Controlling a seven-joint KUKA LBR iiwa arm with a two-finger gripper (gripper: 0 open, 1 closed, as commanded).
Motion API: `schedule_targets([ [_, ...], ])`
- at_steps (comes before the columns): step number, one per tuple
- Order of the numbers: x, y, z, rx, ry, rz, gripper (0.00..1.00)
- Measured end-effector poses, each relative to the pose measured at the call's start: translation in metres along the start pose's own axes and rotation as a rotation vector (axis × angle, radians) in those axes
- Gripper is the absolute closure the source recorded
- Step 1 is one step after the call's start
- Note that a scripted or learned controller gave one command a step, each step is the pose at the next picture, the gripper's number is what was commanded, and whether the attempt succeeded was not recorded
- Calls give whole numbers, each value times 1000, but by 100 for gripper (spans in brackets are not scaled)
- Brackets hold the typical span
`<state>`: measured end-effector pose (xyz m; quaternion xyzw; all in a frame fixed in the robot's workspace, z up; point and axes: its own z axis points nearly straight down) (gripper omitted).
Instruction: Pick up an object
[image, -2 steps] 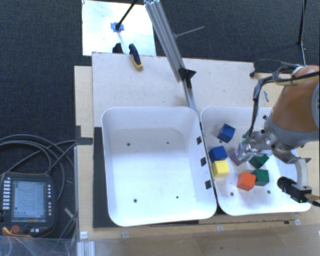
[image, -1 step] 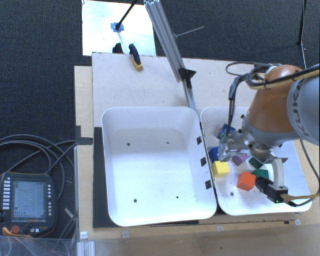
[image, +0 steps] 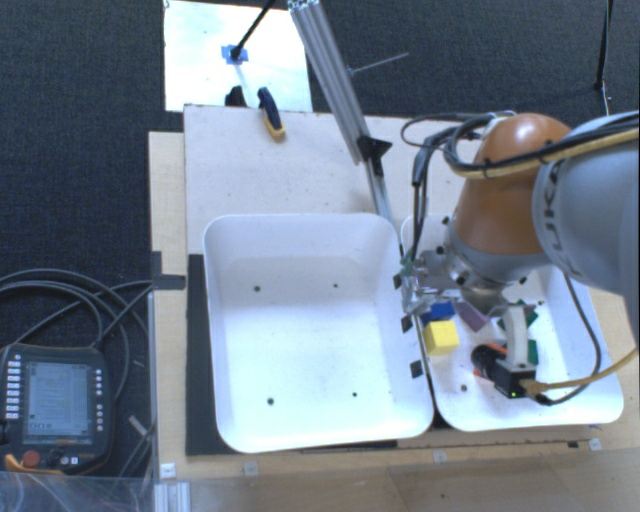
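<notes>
Arm (image: 510, 190) hangs over the right bin (image: 585, 400), wrist low, near the wall shared with the left bin (image: 300, 340). Gripper (image: 427, 297) is mostly hidden under the wrist, so I cannot tell whether it is spread or pressed together. Nothing visibly pinched.

Likeliest target is the yellow block (image: 441, 336), on the right bin's floor by the shared wall, just below the gripper in the view. A blue block (image: 437, 312) touches it on the far side, partly under the gripper. A purple block (image: 471, 318) lies just beside it toward the bin's middle, with a green piece (image: 531, 348) farther right.

Handling, judged: the yellow block looks small, light, rigid and not fragile. Its faces look smooth, so it could slip if pinched off-centre. Best hold is across two opposite flat sides, picking the pair clear of the blue block and the bin wall.

Orientation: it looks roughly cube-like, flat on one face, with no clear long axis and no pointing end. Its edges sit slightly turned against the bin wall. The purple block looks longer, its axis slanting.
</notes>
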<state>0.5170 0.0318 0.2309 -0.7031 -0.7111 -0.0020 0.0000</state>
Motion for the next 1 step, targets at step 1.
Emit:
schedule_targets([
  [1,54,5,5,1,-1,0,100],
])
